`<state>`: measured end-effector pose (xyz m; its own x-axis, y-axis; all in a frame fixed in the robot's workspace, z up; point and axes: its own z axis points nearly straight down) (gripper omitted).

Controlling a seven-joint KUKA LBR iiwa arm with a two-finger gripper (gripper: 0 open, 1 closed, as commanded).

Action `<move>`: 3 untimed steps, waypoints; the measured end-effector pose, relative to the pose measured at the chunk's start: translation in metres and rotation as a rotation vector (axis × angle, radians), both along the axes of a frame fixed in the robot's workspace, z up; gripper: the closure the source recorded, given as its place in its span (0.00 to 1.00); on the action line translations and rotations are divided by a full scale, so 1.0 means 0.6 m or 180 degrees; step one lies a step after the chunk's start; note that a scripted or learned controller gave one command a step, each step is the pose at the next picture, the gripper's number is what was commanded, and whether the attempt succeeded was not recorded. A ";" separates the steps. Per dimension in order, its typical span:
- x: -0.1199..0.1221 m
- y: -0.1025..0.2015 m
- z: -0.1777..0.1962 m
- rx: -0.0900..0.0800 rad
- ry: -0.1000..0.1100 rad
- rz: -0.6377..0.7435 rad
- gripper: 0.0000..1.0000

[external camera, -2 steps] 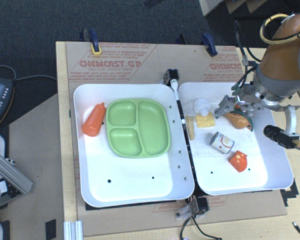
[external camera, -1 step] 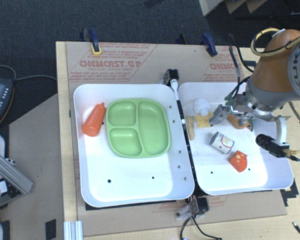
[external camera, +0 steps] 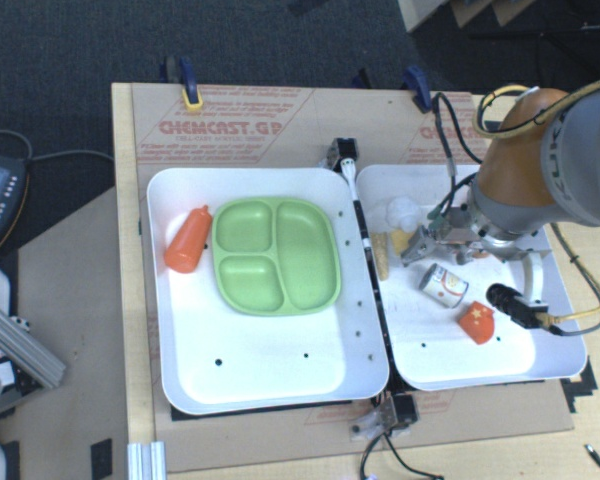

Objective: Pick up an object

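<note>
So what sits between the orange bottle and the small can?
In the camera view, the green divided plate fills most of the stretch between the orange bottle and the small can, then the bins' adjoining rims and a yellowish item.

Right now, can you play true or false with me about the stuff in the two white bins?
1. The green plate lies in the left bin. True.
2. The orange bottle sits on the green plate. False: it lies beside it, on the bin floor.
3. The red thing is in the right bin. True.
4. The small can is in the left bin. False: it is in the right bin, near the arm.
</note>
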<state>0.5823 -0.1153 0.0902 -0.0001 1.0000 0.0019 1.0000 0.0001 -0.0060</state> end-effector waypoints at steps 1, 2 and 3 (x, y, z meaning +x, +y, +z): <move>-0.001 0.000 -0.010 -0.0002 -0.0007 -0.0003 0.00; 0.001 0.000 0.009 -0.0004 -0.0017 -0.0007 1.00; 0.007 0.008 0.113 -0.0010 -0.0038 0.0005 1.00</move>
